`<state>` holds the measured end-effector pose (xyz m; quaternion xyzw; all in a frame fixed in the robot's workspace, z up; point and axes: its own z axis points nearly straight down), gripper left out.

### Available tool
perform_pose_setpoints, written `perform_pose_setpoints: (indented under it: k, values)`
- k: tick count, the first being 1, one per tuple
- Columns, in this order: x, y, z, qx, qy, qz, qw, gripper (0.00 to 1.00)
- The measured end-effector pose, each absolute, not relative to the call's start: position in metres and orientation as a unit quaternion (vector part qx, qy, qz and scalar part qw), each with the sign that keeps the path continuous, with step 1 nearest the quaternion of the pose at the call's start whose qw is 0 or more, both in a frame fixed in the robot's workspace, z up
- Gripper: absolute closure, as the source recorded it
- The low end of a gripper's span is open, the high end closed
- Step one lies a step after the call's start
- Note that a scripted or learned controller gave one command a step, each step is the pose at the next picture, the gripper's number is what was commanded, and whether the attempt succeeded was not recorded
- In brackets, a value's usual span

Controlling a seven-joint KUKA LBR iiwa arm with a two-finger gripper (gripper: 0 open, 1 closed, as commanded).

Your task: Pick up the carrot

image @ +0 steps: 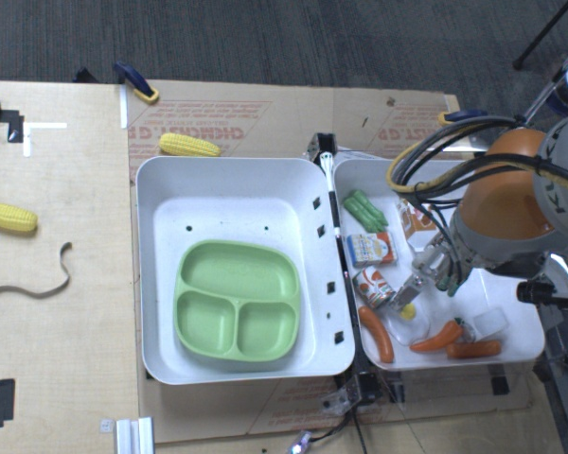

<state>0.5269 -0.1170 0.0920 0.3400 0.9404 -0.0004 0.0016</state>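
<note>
The arm (pixel 511 197) reaches in from the right over the right bin (pixel 521 348), its orange band above the bin's far right part. The gripper (pixel 412 296) hangs low near the middle of that bin; I cannot tell whether it is open or closed, and nothing can be seen held in it.

The carrot (pixel 435 338) lies near the bin's near edge, right of centre, slanting up to the right. It is apart from the gripper, on its near-right side. Just beside the carrot's right end lies a red piece (pixel 475 349), close along the near wall, with a pale block (pixel 489 323) just above it. A sausage (pixel 377 333) lies in the near left corner, close to the left wall. A can (pixel 377 289) lies just left of the gripper, with a small carton (pixel 369 248) beyond it and a green vegetable (pixel 365 210) toward the far left corner. A clear cup (pixel 409 323) sits between the sausage and the carrot, so there is little open floor around the carrot except toward the bin's middle right.

The left bin (pixel 170 187) holds a green tray (pixel 237 301) in its near half; its far half is bare. The two bins touch along their shared edge.

On the bench, one corn cob (pixel 187 145) lies just beyond the left bin's far edge, another cob (pixel 8 217) near the bench's left edge, and a grey cord (pixel 38 287) lies nearer than that.
</note>
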Motion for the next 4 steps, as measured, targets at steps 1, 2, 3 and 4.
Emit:
perform_pose_setpoints:
  k: [1, 2, 3, 4]
  values:
    - [0.477, -0.096, 0.091, 0.429, 0.903, -0.0007, 0.000, 0.00]
    - [0.579, -0.109, 0.092, 0.435, 0.900, -0.0005, 0.002, 0.00]
    - [0.509, -0.076, 0.191, 0.491, 0.871, -0.0009, 0.001, 0.00]
    - [0.477, -0.129, 0.114, 0.516, 0.856, -0.0011, 0.000, 0.00]
